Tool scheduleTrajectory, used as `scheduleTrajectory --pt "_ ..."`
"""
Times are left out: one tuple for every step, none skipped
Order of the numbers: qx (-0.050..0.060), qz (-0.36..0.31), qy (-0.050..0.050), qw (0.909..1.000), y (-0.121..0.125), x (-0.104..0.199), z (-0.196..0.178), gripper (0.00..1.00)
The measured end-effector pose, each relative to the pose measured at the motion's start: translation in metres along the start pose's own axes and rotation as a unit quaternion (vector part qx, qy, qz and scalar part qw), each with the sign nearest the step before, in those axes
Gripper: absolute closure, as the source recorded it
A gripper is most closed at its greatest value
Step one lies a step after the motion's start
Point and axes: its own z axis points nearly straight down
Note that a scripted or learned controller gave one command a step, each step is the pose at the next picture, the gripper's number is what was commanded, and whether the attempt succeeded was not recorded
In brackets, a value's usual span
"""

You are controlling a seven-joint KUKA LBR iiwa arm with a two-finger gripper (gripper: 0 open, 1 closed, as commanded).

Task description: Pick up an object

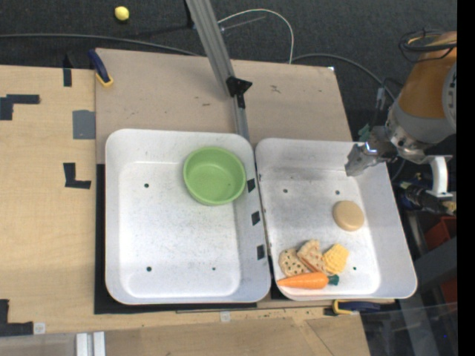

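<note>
End effector (358, 159), grip state unclear, hovers at the right bin's (297, 162) far right edge, likely positioned to reach the tan disc (348, 216).

One fixed camera above the bench (171, 87) looks down slantwise on both bins (119, 199)

Grey arm (415, 121) — orange band (430, 80) above the wrist, dark cables beside it.

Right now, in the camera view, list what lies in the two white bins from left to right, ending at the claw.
Round green plastic bowl → brown waffle-patterned cookie → round tan bun-shaped piece → grey metal claw at the right bin's far right rim.
</note>
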Motion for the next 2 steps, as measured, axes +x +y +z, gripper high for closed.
scheduleTrajectory --pt "-0.001 0.000 0.000 1.0000 0.005 0.000 -0.064 1.00" --pt "0.003 -0.002 0.001 1.0000 -0.004 0.055 -0.053 1.00"
